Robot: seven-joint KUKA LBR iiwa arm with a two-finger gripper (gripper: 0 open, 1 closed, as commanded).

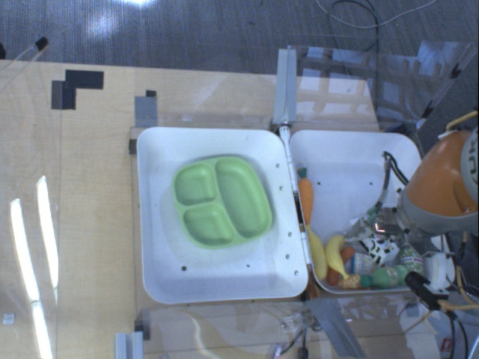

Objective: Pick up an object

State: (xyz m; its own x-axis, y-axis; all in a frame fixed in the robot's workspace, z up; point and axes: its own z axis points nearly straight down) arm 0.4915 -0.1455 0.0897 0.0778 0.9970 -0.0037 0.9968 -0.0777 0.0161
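Observation:
The right bin (352,163) holds a pile of toy food along its near and left sides. An orange carrot (305,199) lies against the left wall. Two yellow bananas (317,254) (336,254) sit below it. A black-and-white spotted toy (382,251), a green piece (388,277) and small red and orange pieces (346,280) crowd the near right corner. My gripper (376,226) reaches down from the right, low in the bin, just above the spotted toy. The wrist and the clutter hide its tips.
The left bin (157,275) carries a green divided plate (222,200) at its middle. The grey arm with its orange band (441,182) covers the right bin's right side. Cables (389,170) hang over the bin's far right part. A metal divider (284,88) stands between the bins at the back.

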